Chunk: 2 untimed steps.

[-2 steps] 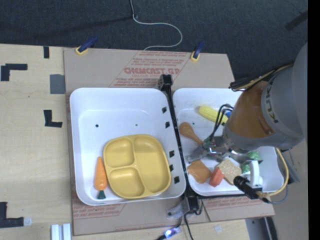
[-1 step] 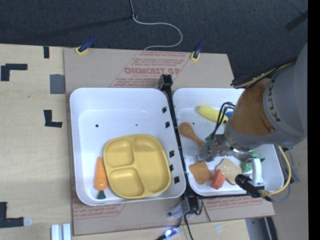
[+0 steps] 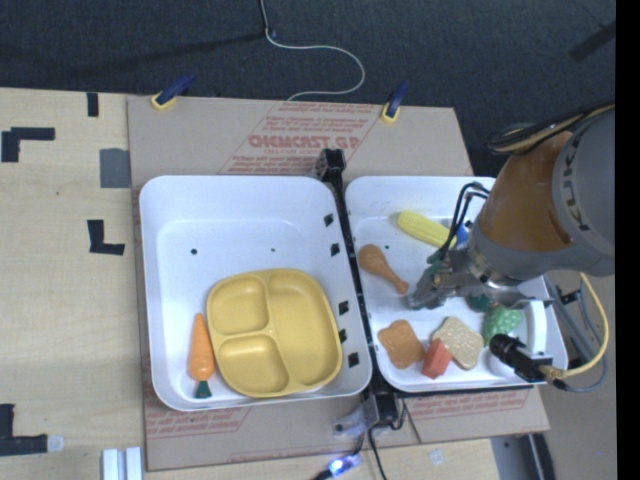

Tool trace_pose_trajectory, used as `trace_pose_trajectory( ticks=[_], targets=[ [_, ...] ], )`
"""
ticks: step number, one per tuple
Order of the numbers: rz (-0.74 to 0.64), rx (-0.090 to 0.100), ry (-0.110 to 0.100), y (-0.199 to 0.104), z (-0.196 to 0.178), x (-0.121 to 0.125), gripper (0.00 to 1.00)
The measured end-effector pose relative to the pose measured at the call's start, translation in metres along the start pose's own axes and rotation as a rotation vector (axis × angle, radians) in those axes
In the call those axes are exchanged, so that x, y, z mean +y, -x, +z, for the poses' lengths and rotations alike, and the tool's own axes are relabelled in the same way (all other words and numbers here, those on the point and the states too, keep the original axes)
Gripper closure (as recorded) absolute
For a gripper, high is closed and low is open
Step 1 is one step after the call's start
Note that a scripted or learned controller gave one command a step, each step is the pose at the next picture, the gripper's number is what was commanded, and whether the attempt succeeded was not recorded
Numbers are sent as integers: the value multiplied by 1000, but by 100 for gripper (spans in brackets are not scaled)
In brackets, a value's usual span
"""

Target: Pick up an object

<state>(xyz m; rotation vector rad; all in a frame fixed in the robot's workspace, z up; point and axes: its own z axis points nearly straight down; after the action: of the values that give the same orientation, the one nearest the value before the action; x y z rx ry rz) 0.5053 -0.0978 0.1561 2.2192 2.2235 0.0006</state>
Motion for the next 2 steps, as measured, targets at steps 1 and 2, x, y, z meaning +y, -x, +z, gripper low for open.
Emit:
trace_pose_trajectory(
  ticks=[1,2],
  targets=[
    [0,-1,1,2,-61,0,100],
    [0,0,-4,2,-67,0,100]
  ],
)
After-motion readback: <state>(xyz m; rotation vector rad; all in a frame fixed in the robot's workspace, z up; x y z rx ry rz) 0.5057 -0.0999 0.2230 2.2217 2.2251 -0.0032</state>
